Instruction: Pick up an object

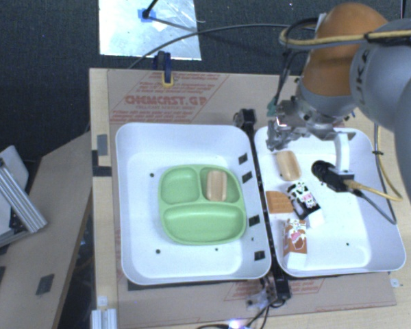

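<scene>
Bread roll lies in the right bin, just near of the gripper hovering above; jaws' spread I cannot tell; seemingly lined up for a grab.

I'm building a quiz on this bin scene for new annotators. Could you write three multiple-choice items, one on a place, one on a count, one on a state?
1. Where does the green tray lie?
A. left bin
B. right bin
C. on the bench outside both bins

2. How many compartments does the green tray have?
A. two
B. three
C. five

3. How does the tan bread-like piece sit?
A. between the gripper's fingers
B. on the right bin's floor
C. in the tray's upper right compartment

Key: 1 A, the tray rests inside the left bin. 2 B, two small wells above one long well. 3 C, it lies in that well, far from the gripper over the right bin.
</scene>
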